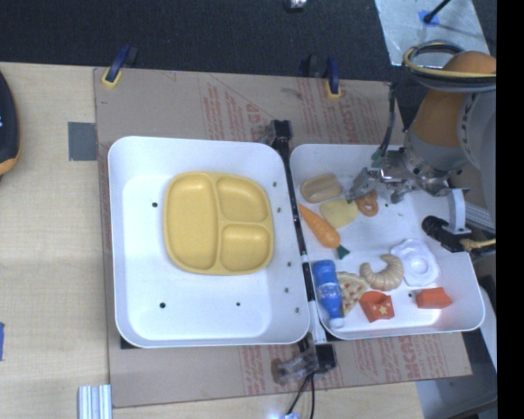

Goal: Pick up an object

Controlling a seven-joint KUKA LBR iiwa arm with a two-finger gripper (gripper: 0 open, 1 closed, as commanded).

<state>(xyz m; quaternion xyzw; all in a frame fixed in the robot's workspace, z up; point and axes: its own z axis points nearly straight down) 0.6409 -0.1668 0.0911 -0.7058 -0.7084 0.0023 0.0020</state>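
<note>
Landmark taken: shallow white plastic bin on the right (472, 317), holding the clutter

Two-finger metal gripper (367, 195) down low inside that bin, near its upper edge, on the grey arm with the orange band (441, 116) entering from the bin's right side. Cannot tell from this slant whether spread or pressed together. Small round orange-brown piece (368, 205) lying right at the tips; touching or merely beside, not readable, so no hold claimed

Around the tips, all inside the same bin:
- tan bread-roll-shaped toy (320, 188), just left of the tips
- pale yellow wedge-like block (338, 213), below-left of the tips, close
- orange plastic carrot (319, 226), along the bin's left wall

Toward the bin's lower edge: blue bottle (326, 288), beige croissant-shaped toy (384, 271), red blocky piece (376, 305), orange-red block (434, 298), white fried-egg-like toy (415, 260)

Left of the landmark bin, touching side by side: second white bin (131, 304) with a yellow three-compartment plastic tray (218, 223)

Progress, as judged: reach and descent look done; nothing lifted clear. Left to do: secure a grip on one item, likely the orange-brown piece, then raise it
</note>
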